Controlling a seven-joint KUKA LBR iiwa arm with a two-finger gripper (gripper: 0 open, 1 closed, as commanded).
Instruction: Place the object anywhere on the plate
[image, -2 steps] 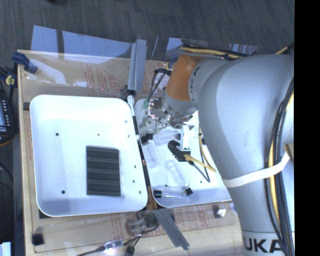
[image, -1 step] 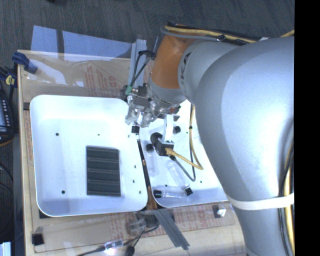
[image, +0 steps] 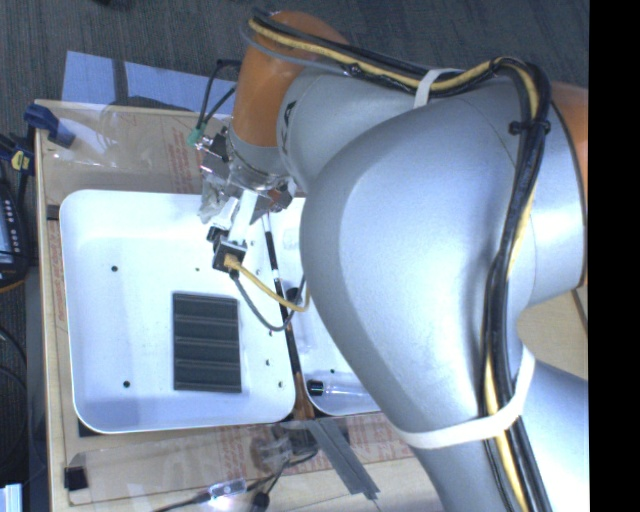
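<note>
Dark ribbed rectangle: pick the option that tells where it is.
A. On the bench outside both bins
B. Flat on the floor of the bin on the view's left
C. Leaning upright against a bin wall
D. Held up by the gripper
B: the dark ribbed rectangle lies flat on the floor of the left-hand bin, apart from the gripper, which is nearer that bin's upper right corner in the view.

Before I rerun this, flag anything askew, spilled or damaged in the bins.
Nothing stands out. The ribbed plate lies flat and square in the left bin; the arm covers most of the right bin.
</note>
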